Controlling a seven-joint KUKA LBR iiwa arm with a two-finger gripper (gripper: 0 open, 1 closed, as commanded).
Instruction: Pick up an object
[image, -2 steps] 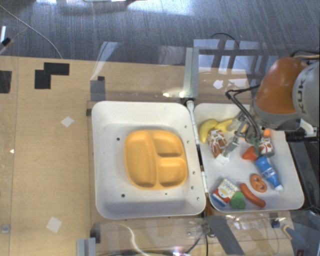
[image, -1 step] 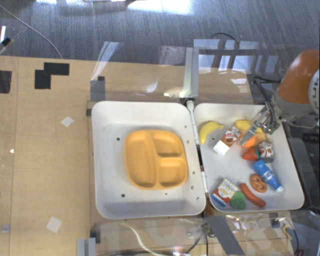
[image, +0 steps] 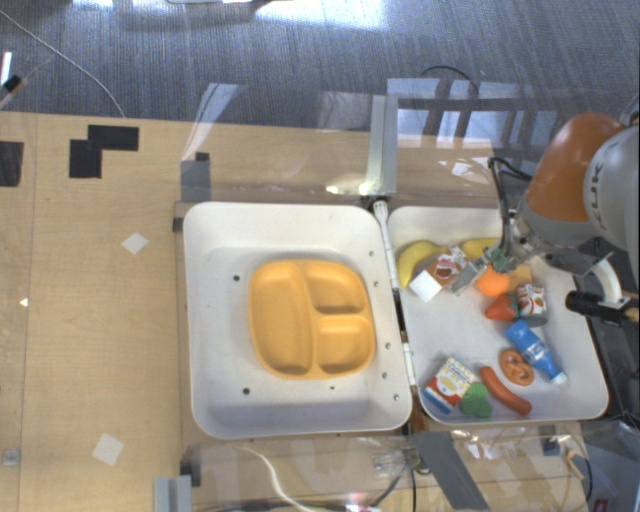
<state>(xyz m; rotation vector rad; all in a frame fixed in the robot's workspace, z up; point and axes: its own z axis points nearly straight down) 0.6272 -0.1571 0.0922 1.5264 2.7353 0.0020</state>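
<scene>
The right bin holds a pile of toy food. At its back lie a yellow banana, a small red-and-white carton and an orange fruit. My gripper hangs low over the back of this bin, right at the orange fruit and the carton. The wrist hides where its tips meet the objects. Nothing can be seen lifted. Nearer the front lie a blue bottle, a red sausage, a green piece and a small juice box.
The left bin holds a yellow divided tray. A metal divider runs between the two bins. A black cable and bracket stick out at the right bin's right edge. The arm's orange band is above the right bin's back corner.
</scene>
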